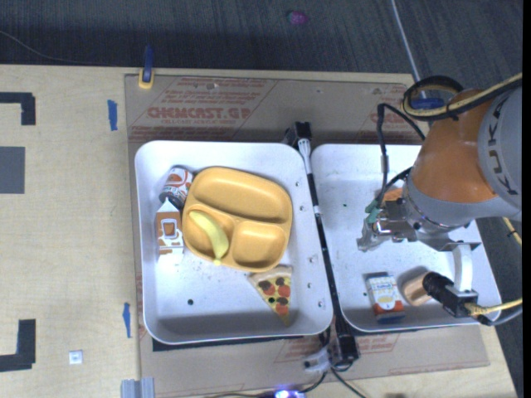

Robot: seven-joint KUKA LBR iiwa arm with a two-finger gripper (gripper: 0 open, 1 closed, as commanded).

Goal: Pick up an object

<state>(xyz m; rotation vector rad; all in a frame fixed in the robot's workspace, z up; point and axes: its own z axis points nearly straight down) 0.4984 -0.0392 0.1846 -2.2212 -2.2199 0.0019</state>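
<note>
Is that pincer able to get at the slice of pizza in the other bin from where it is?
Probably yes. The pizza slice lies flat and uncovered near the front edge of the left bin, beside the yellow tray, not under it. The pincer hangs over the right bin, so the arm must cross the divider first.

A single fixed camera looks down at a slant from well above the bench (66, 222), taking in both bins, with the pincer (375, 229) right of centre.
</note>
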